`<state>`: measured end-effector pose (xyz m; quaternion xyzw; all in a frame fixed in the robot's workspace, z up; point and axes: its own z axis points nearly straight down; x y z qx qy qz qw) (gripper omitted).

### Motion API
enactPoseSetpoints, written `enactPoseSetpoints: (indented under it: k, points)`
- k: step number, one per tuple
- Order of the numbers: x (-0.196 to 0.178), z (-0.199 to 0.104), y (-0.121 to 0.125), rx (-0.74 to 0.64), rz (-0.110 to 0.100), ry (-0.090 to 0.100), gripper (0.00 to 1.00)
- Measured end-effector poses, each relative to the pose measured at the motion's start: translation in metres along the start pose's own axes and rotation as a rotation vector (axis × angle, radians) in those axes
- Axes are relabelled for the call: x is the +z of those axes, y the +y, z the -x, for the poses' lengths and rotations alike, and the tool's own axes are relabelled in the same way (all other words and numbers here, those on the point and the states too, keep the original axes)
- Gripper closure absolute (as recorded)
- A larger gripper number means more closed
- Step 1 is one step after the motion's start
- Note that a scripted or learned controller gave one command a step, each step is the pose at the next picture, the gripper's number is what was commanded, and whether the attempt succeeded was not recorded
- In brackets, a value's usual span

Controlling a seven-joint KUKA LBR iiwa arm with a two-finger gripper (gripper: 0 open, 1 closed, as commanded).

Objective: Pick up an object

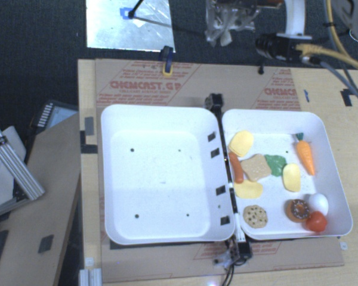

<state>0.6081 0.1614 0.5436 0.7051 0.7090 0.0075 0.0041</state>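
**Toy food waits in the right bin, arm parked at the top edge**

The right bin (331,154) holds all the pieces: a carrot (305,154) at upper right, a cookie (255,216) at the bottom, an egg (318,204) touching a tomato (315,221) and a donut (298,210) at lower right, and bread (256,167) in the middle.

These look like light, stiff plastic. The carrot seems easiest, pinched across its narrow middle; it lies apart from its neighbours. The egg and tomato are round, likely slippery, and crowded.

The gripper (227,18) sits at top centre, blurred and cut off by the frame; whether its jaws are spread or pressed together I cannot tell.
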Motion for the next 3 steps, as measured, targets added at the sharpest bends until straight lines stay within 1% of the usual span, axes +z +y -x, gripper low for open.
enactPoseSetpoints:
  k: [1,2,3]
  points:
    - [0.193,-0.051,-0.007,-0.002,-0.032,-0.008,1.00]
    - [0.042,-0.055,-0.003,-0.001,0.002,0.002,1.00]
    - [0.136,-0.073,-0.033,-0.002,-0.025,-0.007,1.00]
